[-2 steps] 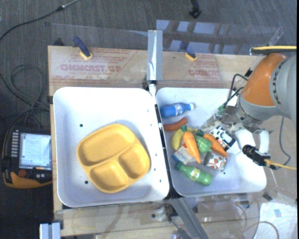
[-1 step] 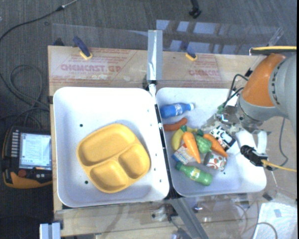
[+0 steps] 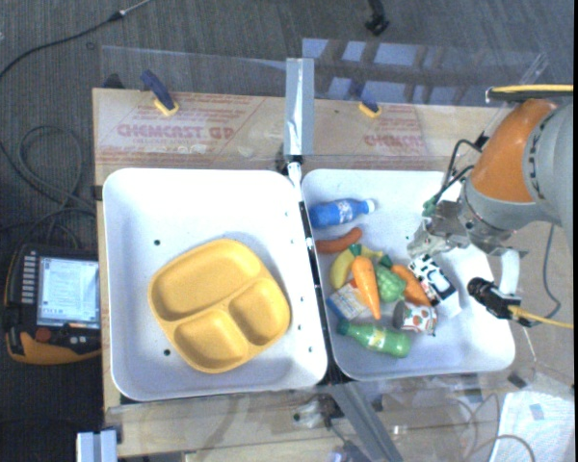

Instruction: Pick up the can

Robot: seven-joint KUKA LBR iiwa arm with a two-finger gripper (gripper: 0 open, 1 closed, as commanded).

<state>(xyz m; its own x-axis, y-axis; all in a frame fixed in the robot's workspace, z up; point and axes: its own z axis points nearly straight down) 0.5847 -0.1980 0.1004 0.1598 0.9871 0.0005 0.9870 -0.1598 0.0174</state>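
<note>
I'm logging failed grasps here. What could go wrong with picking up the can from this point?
The small can seems wedged in a pile against the carrot and green bottle, so the hand may grab or shove a neighbour instead. It is partly hidden, so its pose is unclear.

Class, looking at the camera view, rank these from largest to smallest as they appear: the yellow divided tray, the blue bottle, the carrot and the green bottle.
1. Yellow divided tray, by far the largest.
2. Blue bottle and green bottle: similar length, too close to rank.
3. Carrot, slightly smaller and slimmer.
</note>
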